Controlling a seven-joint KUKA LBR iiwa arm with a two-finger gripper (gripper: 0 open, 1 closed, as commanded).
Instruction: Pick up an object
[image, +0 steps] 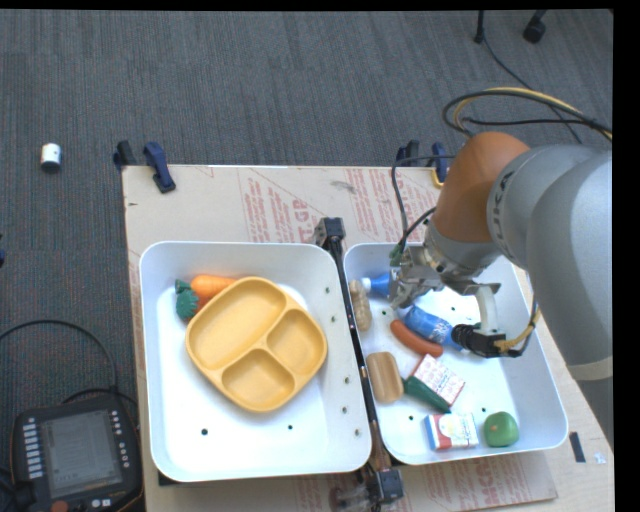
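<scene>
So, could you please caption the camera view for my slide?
KUKA arm's gripper lowered into the right bin of small items; left bin holds a yellow tray.

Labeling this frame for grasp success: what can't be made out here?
- Claw, camera view: wrist housing covers the tips, so open, shut or holding is unreadable.
- Blue bottle: the arm hides its upper end.
- Carrot: the yellow tray covers its lower side.
- Small boxes: print too small to read.
</scene>
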